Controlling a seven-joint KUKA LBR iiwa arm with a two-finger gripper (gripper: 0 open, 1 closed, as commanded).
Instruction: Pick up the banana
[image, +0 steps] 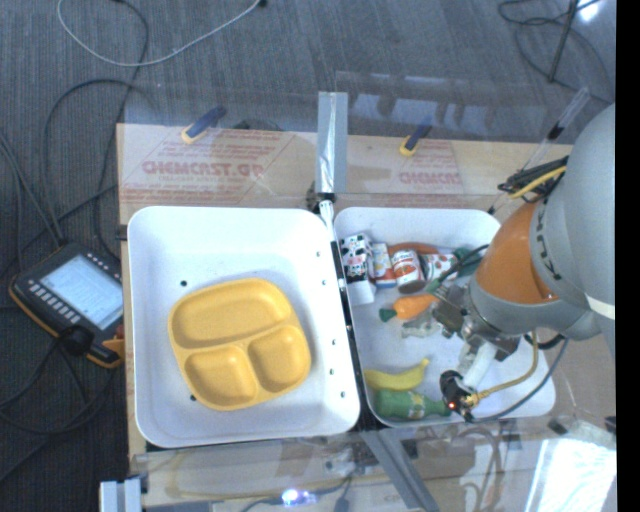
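Note:
The banana (397, 377) is small and yellow. It lies near the front edge of the right bin (520, 405), just above a green bottle (408, 404) lying on its side. My gripper (447, 312) hangs over the middle of the right bin, up and to the right of the banana and close to an orange carrot (415, 306). The wrist with its orange band (512, 266) hides the bin's right part. Nothing shows in the gripper.
Along the right bin's back wall stand a black-and-white carton (354, 252), a small white bottle (361, 291) and a red-labelled can (404, 267). The left bin (160, 240) holds a yellow divided tray (238, 342). A teach pendant (68, 293) lies off the bench's left side.

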